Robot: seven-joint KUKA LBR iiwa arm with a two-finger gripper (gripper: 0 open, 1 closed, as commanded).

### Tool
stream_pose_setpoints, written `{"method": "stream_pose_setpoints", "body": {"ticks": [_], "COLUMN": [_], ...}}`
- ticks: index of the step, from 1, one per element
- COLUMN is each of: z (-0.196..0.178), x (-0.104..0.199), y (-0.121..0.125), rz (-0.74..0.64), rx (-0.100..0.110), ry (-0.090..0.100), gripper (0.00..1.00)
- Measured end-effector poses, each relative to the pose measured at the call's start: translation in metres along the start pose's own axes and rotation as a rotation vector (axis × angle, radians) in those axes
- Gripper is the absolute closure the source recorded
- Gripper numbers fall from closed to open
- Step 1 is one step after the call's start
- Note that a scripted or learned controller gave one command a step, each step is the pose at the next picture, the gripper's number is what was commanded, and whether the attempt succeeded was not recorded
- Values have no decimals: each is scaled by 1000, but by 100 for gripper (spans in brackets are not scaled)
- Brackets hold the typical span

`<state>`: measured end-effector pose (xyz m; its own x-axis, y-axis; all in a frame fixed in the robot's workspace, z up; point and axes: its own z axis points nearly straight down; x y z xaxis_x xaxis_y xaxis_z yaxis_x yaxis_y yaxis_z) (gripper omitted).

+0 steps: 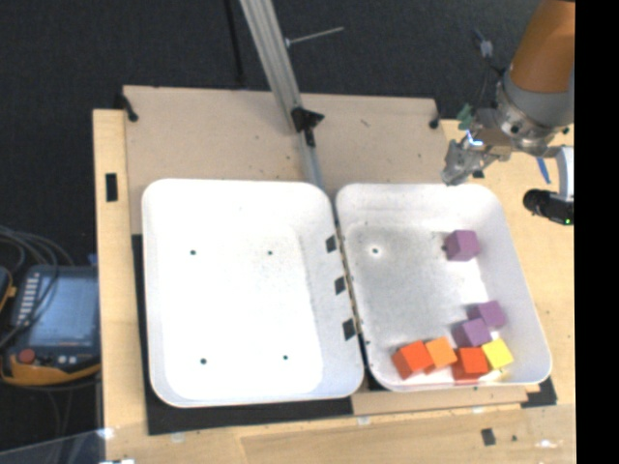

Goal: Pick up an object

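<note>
The right bin (pixel 387 211) holds several small blocks. A purple block (pixel 461 246) lies alone in its upper right part. Two more purple blocks (pixel 481 323) sit near the lower right, beside a yellow block (pixel 497 354) and three orange blocks (pixel 440 357) along the front wall. My gripper (pixel 457 169) hangs over the bin's back right rim, above and behind the lone purple block. Nothing shows between its tips.
The left bin (pixel 237 288) stands beside the right one. A slanted metal pole (pixel 276 61) rises behind the bins. A monitor and cables (pixel 48 317) sit off the bench at left.
</note>
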<state>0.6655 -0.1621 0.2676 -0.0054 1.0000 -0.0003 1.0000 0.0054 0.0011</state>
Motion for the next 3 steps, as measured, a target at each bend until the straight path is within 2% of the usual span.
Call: {"method": "stream_pose_setpoints", "body": {"ticks": [3], "z": [20], "x": [166], "y": [-20], "rz": [0], "rx": [3], "ry": [2], "gripper": [100]}}
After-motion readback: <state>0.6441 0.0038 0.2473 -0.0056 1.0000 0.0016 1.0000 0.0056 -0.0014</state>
